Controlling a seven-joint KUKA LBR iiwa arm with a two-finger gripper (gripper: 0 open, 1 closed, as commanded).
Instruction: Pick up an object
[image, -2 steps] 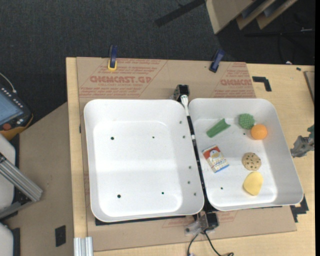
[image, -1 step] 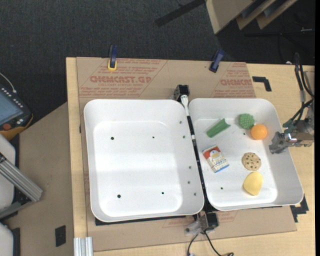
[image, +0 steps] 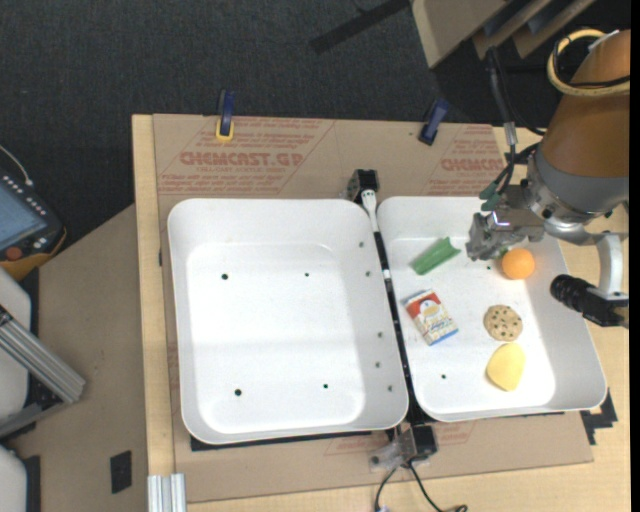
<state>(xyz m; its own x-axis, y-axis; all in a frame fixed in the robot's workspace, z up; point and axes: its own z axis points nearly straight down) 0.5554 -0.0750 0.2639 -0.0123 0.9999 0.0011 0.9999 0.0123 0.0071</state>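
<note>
- The desk (image: 150, 300) carries a sheet of brown cardboard with red printing, and on it two shallow white bins sit side by side, touching along their inner edges.
- The left bin (image: 190, 300) shows a bare white floor with four small dark dots.
- The right bin (image: 570, 385) holds five small things.
- A green block (image: 434, 257) lies tilted in the upper middle of the right bin.
- An orange ball (image: 517, 264) rests just right of the green block, near the bin's upper right part.
- A small red and white box (image: 430, 317) lies near the bin's left wall, below the green block.
- A round cookie (image: 503, 322) with dark chips lies right of the box, below the orange ball.
- A yellow lemon-like piece (image: 506, 367) sits just below the cookie, towards the bin's near edge.
- The arm (image: 590, 120), grey with an orange section, reaches in from the right over the upper part of the right bin.
- The pincer (image: 484, 243) hangs between the green block and the orange ball, close to both.
- Nothing is seen between its tips, and how wide it stands cannot be told from this angle.
- A blue clamp (image: 226, 115) and a second one (image: 434, 120) grip the far edge of the cardboard.
- A black clip (image: 362, 186) sits at the far end of the seam between the bins.
</note>
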